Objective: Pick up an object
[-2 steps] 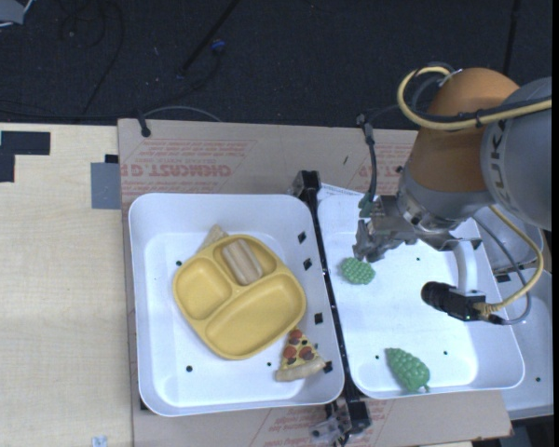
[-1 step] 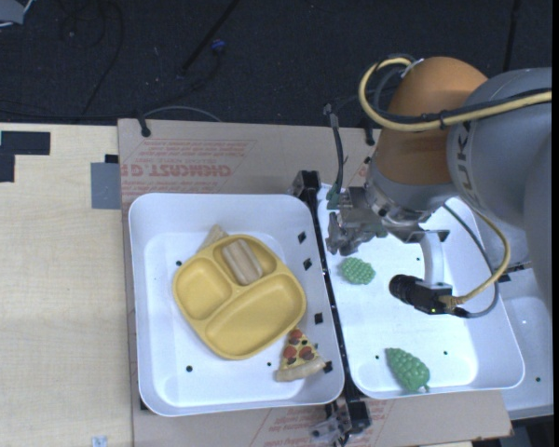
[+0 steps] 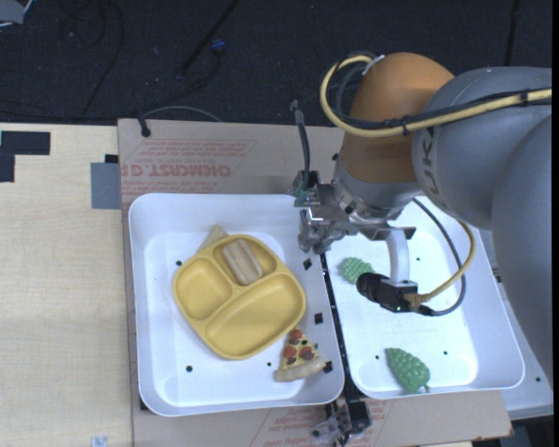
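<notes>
Down at the near edge of the right-hand shallow white bin [image 3: 503,361] sits a bumpy green plastic grape bunch [image 3: 408,369], lying free. Across the divider, a toy pizza slice [image 3: 299,355] rests in the left white bin [image 3: 154,343], just beside a yellow 3-compartment plastic tray [image 3: 238,296]; a tan bread-like piece [image 3: 242,263] lies in the tray's far compartment. Further back in the right bin, a 2nd green knobbly piece [image 3: 356,269] lies near the divider. Above it hangs the grey arm's gripper [image 3: 315,236]; whether it is spread or pinched, I cannot tell. Nothing is visibly held.
</notes>
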Controlling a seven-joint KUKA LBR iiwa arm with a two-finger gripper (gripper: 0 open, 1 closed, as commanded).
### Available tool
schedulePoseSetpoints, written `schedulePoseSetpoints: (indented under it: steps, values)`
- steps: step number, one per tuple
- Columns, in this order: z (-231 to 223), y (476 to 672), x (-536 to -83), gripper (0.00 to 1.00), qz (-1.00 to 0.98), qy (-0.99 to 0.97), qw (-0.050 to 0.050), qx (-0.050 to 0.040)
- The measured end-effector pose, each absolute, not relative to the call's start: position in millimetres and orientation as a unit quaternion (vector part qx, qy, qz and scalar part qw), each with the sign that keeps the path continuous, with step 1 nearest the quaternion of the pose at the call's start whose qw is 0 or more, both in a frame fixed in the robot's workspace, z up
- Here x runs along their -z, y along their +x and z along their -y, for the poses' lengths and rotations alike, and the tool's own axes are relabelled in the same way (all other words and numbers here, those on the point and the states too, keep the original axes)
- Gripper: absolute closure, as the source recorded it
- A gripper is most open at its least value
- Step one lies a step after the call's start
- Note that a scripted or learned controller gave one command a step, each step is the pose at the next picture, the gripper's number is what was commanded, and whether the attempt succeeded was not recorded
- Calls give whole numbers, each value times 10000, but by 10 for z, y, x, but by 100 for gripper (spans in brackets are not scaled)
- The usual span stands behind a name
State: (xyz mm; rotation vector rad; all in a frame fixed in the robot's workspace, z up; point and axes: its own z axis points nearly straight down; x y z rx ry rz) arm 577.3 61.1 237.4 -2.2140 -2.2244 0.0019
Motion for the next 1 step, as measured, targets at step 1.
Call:
schedulePoseSetpoints:
  steps: [1]
  values:
    - [-1026,5900,-2303,100,7086,-7056,14,-9]
